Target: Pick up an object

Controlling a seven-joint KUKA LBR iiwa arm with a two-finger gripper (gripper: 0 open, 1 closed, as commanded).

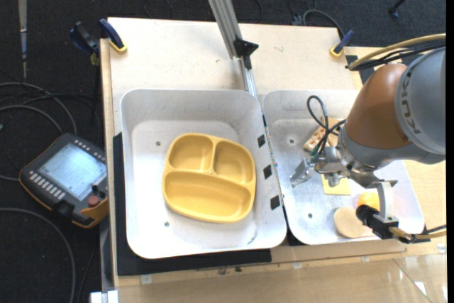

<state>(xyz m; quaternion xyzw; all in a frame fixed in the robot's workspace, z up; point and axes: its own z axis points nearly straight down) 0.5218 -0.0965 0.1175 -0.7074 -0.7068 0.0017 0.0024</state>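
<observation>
My gripper (301, 172) hangs low over the left part of the right bin (298, 223), below the grey arm with its orange band (379, 110). Just behind it lies a small tan and brown object (314, 141). A flat yellow piece (336, 185) shows partly under the wrist, to the gripper's right. A round tan disc (347, 223) lies near the bin's front edge, with a small orange piece (365, 212) beside it. I see nothing held in the gripper.
The left bin (142, 152) holds a yellow divided plate (210, 177). A slanted metal pole (221, 0) runs down to the ridge between the bins. Black cables (317, 113) loop over the back of the right bin. A teach pendant (67, 177) lies left of the bench.
</observation>
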